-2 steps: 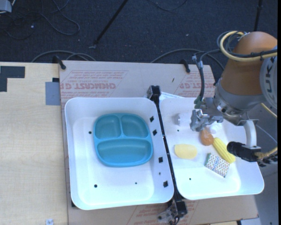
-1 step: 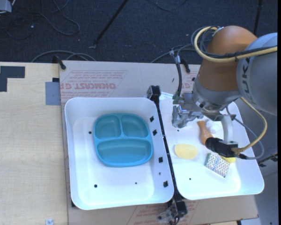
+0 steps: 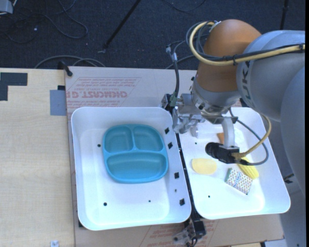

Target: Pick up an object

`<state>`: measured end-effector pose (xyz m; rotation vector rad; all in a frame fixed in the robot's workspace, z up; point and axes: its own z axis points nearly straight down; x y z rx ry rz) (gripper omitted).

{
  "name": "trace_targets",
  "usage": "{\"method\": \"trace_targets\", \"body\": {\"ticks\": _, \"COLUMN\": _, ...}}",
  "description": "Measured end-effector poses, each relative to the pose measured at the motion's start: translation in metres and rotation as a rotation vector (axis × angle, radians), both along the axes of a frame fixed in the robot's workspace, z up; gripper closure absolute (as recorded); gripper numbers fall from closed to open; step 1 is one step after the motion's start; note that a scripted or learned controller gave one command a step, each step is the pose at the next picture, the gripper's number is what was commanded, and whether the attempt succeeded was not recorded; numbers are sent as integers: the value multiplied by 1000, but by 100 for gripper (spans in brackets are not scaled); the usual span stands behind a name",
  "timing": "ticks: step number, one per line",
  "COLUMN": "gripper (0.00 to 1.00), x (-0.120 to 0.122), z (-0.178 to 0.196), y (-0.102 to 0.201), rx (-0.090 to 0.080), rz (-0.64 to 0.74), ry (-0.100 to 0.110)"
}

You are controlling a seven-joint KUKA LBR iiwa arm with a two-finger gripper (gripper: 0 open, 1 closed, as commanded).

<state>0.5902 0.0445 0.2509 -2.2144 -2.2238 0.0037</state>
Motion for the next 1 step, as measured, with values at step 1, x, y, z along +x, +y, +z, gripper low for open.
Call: {"method": "trace_targets", "body": {"ticks": 1, "gripper": 100, "x": 9, "z": -18, "y": 47, "rx": -1, "rz": -1, "ry": 1}}
